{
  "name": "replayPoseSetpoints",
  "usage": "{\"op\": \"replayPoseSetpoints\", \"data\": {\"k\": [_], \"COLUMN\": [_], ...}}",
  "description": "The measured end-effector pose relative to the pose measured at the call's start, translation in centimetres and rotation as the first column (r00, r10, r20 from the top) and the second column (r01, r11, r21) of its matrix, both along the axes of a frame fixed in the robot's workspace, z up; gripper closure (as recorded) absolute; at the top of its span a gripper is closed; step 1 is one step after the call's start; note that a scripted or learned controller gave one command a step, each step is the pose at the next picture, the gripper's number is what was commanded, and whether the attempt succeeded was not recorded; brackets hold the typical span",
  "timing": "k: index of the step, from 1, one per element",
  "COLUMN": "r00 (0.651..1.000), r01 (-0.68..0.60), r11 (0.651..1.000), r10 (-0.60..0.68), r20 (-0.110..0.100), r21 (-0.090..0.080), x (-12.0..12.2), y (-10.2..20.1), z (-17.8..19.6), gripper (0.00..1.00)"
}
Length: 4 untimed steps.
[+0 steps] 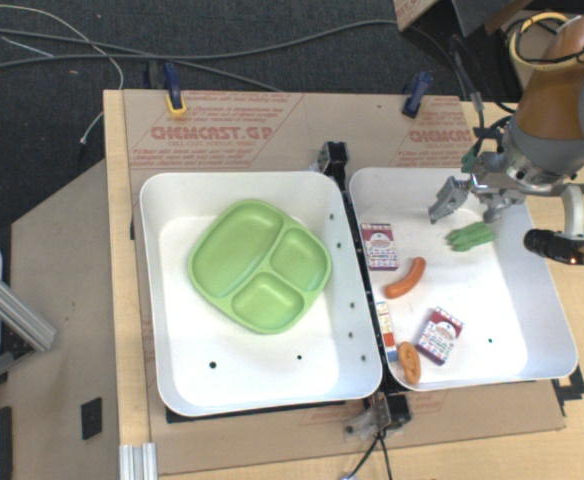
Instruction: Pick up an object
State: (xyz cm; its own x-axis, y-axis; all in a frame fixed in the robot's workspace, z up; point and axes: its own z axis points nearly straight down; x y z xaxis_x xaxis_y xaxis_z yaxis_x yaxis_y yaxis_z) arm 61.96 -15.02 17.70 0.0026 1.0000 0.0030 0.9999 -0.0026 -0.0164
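Nothing's picked up yet as far as I can see. The gripper (469, 204) hangs with fingers spread and bare, right over the green pickle-looking thing (470, 235) at about 1 o'clock in the right bin (542, 298).

Arm (557, 88) reaching in from right, wrist bent down; fingers (445, 204) spread apart

Lime-green divided plate (260, 265) in a white bin (172, 368) — orange-red sausage (405, 278), green pod (471, 235), maroon-and-white packets (439, 335) in the other white bin (542, 308) — brown printed cardboard (212, 128)
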Motion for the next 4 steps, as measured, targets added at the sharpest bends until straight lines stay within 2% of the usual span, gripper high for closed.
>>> {"op": "replayPoseSetpoints", "data": {"k": [1,2,3,4], "r00": [1.000,1.000,1.000,1.000], "r01": [-0.003,-0.002,-0.003,-0.003], "r11": [1.000,1.000,1.000,1.000], "r10": [0.003,0.003,0.003,0.003], "r20": [0.015,0.012,0.014,0.017], "r21": [-0.002,-0.001,-0.002,-0.001], "x": [0.3,-0.2,-0.1,0.0], "y": [0.0,-0.2,-0.1,-0.1], "z": [0.9,-5.1,-9.2,-8.0], "gripper": [0.00,0.00,0.00,1.00]}}
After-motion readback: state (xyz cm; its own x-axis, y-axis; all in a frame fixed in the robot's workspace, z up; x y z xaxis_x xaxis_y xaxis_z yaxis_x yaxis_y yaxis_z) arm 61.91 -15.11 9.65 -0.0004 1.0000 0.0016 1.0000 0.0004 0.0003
